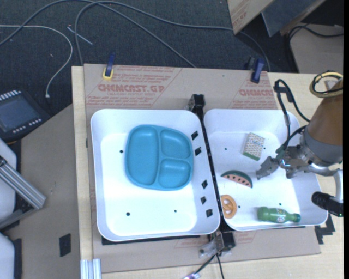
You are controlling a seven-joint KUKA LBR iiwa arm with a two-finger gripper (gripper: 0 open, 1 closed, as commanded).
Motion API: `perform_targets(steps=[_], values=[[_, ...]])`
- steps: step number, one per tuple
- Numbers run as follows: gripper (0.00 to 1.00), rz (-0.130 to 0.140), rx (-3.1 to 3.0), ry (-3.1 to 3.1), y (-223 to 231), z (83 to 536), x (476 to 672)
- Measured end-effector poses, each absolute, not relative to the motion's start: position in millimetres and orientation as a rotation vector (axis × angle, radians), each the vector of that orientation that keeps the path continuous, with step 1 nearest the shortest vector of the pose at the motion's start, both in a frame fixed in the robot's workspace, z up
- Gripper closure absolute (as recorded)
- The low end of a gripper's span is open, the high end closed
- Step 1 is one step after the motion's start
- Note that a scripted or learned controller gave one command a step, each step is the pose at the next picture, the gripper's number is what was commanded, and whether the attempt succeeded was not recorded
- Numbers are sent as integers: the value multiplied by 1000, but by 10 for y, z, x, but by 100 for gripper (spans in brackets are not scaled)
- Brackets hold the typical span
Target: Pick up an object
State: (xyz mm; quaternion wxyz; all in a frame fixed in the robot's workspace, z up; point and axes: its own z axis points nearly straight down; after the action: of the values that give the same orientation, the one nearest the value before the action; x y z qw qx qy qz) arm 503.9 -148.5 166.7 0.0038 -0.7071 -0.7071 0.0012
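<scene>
Right bin [305, 122] holds four items: green bottle [278, 216] lying flat at its near edge, watermelon slice [238, 179] mid-bin, checkered sponge [253, 145] behind it, pretzel [228, 205] near-left corner. Gripper [275, 165] spread open, empty, hovering right of the slice. Arm reaches in across the bin's right rim.

A light wooden bench [65, 180] seen from above at a slant. A sheet of brown cardboard [163, 87] printed with red lettering covers its top, held at the far edge by two blue clamps [109, 68], one toward each corner. Beyond the bench lies dark grey carpet [163, 27] with thin pale cables [54, 38] looping across it. At the far left sits a dark device with a screen [16, 111]. A silver metal rail [19, 182] angles across the left edge. A cardboard box [245, 13] stands at the top right. Lighting is bright and even.
</scene>
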Motion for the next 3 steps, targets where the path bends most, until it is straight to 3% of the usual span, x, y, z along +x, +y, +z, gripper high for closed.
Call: perform_targets(steps=[1,2,3], values=[[0,5,-2217,-2215,-1514,1042,4996],[100,-3,-2222,-2220,-1515,1188,5017],[100,-6,-2224,-2227,-1521,1819,5083]])
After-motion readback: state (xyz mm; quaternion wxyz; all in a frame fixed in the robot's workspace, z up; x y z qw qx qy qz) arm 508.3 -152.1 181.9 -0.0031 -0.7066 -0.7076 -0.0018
